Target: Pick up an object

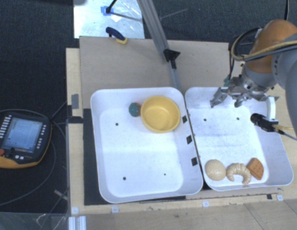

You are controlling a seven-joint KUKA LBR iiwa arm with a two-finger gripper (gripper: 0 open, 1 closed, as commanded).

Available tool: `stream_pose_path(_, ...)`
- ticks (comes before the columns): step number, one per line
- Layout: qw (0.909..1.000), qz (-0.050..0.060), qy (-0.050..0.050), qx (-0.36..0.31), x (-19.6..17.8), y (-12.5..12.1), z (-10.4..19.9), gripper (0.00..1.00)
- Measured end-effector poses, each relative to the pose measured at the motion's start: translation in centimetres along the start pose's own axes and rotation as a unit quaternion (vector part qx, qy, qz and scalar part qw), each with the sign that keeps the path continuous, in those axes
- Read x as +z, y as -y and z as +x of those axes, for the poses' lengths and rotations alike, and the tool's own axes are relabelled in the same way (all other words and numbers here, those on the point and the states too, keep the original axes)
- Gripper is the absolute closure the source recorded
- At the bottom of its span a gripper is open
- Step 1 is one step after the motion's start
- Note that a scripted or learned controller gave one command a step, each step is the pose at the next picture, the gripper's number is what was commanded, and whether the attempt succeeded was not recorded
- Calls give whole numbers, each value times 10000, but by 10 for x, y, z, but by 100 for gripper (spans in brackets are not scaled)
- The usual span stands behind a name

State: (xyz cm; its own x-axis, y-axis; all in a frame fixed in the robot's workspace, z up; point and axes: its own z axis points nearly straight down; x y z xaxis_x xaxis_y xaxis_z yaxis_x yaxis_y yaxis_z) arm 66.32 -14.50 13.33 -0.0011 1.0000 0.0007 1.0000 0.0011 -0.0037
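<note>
While three small things wait along the near edge of the right bin point(278, 176), none of them is in my grasp: a pale round bun point(215, 169), a curled croissant point(238, 172) just beside it, and a small orange waffle-like piece point(255, 167) touching the croissant's far end. My gripper point(228, 100) hangs over the far part of that same bin, well apart from the three, its two fingers spread and nothing between them. The bin's floor is white with a few dark dots. Left of it, edge to edge, sits the left bin point(138, 176), holding a yellow bowl point(160, 113) in its far right corner and a small green ball point(134, 109) touching the bowl's left side. Both bins rest on a tan bench point(124, 63). Beyond the bench lies dark carpet, and far to the left bin's left a pendant controller point(21, 138) with a lit screen rests on the floor.
</note>
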Motion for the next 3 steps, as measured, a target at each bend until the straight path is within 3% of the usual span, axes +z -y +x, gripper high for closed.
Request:
stream_pose_path(1,10000,-5,2,1,45,1,0,0)
stream_pose_path(2,10000,-32,6,-4,32,-1,0,100)
stream_pose_path(3,10000,-44,8,0,-16,-10,-3,100)
